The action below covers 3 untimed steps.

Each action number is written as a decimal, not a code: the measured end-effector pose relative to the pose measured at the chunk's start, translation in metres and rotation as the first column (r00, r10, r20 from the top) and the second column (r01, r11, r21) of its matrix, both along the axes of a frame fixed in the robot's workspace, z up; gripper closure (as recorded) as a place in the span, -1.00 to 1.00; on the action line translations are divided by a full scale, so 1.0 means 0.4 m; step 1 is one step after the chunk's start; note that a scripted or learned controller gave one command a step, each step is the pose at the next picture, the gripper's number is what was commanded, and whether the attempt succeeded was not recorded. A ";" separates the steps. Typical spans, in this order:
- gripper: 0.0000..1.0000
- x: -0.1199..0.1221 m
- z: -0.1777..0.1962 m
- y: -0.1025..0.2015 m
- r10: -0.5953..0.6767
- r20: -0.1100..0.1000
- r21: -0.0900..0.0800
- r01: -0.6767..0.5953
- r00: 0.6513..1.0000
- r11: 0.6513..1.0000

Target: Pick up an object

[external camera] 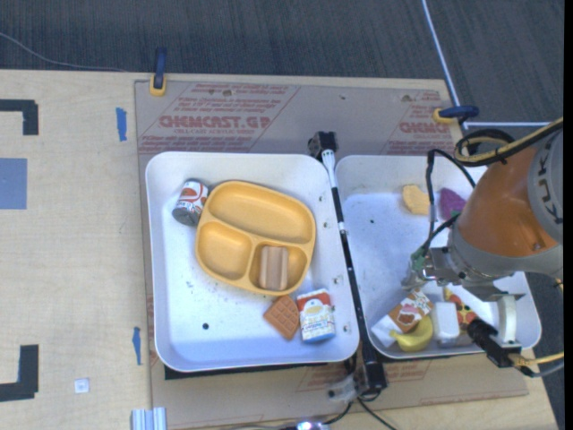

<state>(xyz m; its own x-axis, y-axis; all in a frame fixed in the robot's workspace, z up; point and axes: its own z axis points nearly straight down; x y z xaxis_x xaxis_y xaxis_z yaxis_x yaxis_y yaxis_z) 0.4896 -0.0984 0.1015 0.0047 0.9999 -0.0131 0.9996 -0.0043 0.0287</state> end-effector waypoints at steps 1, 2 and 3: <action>1.00 -0.023 0.208 0.179 0.006 -0.027 0.014 -0.006 1.000 1.000; -1.00 -0.024 0.208 0.178 0.005 -0.027 0.013 -0.005 1.000 1.000; -1.00 -0.024 0.208 0.178 0.005 -0.027 0.013 -0.005 1.000 1.000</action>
